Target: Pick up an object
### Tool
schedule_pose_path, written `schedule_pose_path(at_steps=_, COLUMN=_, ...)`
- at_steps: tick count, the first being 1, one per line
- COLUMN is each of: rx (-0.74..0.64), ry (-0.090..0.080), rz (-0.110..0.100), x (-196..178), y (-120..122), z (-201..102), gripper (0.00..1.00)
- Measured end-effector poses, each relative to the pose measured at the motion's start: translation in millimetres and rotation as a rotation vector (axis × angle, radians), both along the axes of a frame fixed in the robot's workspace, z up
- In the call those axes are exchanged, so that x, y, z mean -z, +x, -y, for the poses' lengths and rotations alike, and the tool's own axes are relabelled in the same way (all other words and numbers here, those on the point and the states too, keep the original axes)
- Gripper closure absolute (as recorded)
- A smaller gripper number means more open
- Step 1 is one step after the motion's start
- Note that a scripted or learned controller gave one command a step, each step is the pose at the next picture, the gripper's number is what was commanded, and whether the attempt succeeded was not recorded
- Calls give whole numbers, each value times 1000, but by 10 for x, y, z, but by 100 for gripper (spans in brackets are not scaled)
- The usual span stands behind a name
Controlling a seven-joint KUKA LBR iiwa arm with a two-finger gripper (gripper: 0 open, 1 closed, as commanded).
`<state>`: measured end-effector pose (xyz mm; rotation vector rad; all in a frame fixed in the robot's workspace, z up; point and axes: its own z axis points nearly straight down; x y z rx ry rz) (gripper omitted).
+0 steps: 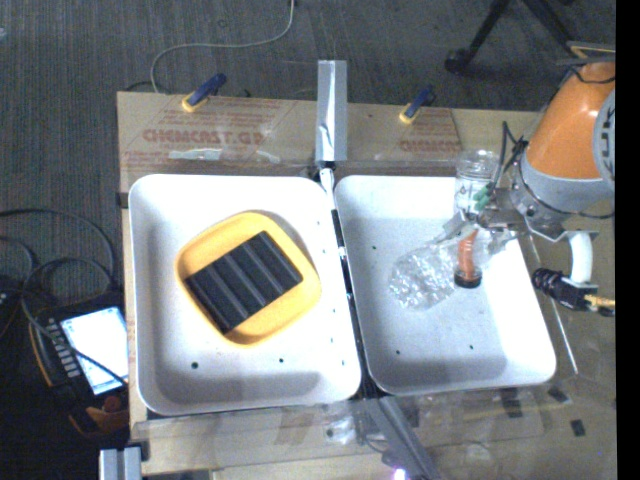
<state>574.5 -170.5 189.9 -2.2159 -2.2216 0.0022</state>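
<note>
presently the pincer (470, 264) sits low in the right white bin (500, 353), its tip at the crumpled clear plastic bag (425, 276), which lies just left of it; grip state cannot be told. well left, a yellow tray with black ribbed insert (248, 276) fills the left white bin (160, 368).

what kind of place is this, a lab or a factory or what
Most likely a robotics lab or test cell. A bench bears two white bins, blue clamps hold its cardboard backing, a cable trails over carpeted floor, and an office chair base stands behind the robot arm.
</note>
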Motion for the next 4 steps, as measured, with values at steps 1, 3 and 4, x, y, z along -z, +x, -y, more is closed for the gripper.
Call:
schedule_pose_path(at_steps=1, rx=38, ry=-6, rz=5, x=782, y=436, z=267, gripper=0)
schedule_pose_path(at_steps=3, rx=-290, ry=-3, rz=14, x=789, y=720, z=544, gripper=0)
schedule_pose_path(at_steps=4, rx=-467, ry=-15, rz=24, x=790, y=734, z=559, gripper=0)
